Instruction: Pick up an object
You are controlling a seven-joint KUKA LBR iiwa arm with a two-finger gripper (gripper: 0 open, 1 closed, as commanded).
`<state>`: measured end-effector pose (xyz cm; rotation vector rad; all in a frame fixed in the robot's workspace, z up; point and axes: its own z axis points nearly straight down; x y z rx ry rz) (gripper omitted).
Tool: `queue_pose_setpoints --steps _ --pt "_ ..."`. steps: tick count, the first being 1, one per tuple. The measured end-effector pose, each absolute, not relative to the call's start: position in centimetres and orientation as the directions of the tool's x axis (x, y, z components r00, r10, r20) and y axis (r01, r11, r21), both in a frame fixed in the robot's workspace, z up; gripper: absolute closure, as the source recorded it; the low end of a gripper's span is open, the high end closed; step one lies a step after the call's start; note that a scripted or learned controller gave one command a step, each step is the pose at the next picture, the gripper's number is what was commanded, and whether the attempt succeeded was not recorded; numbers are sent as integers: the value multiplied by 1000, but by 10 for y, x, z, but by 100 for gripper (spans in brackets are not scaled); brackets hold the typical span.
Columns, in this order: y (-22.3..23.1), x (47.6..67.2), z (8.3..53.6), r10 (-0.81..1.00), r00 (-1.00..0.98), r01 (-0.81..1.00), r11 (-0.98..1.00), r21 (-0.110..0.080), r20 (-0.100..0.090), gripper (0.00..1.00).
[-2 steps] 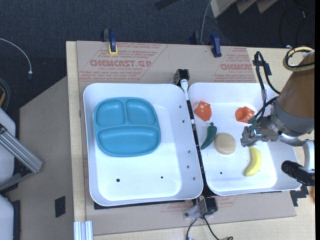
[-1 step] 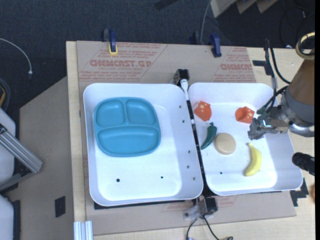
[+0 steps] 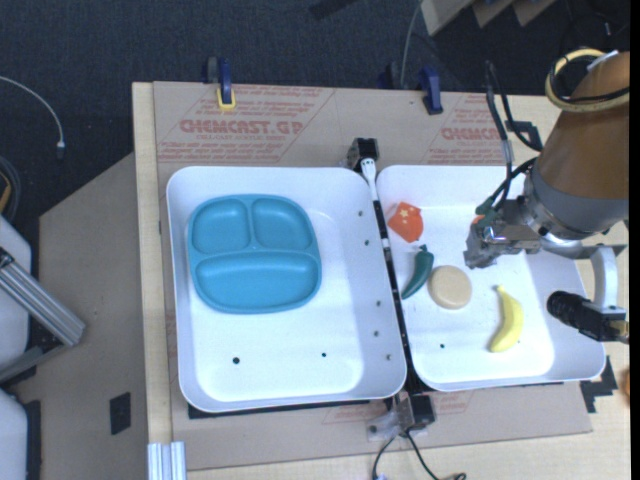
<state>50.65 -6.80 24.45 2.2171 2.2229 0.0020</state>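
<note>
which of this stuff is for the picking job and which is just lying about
For the job: gripper; banana; green pepper; tan disc; red piece, all in the right bin.

Lying about: blue plate in the left bin; clamps.

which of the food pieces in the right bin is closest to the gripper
The round beige piece, just below and left of the gripper. The banana, the green pepper and the red piece all lie farther off.
</note>
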Motion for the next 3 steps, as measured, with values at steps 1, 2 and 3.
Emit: queue_pose_setpoints --steps 1,2,3 --pt "-18 522 251 1000 -4 1000 4 2 0 100" --pt "31 529 237 1000 -2 1000 2 -2 0 100" --pt "86 545 223 1000 -3 1000 3 2 0 100"
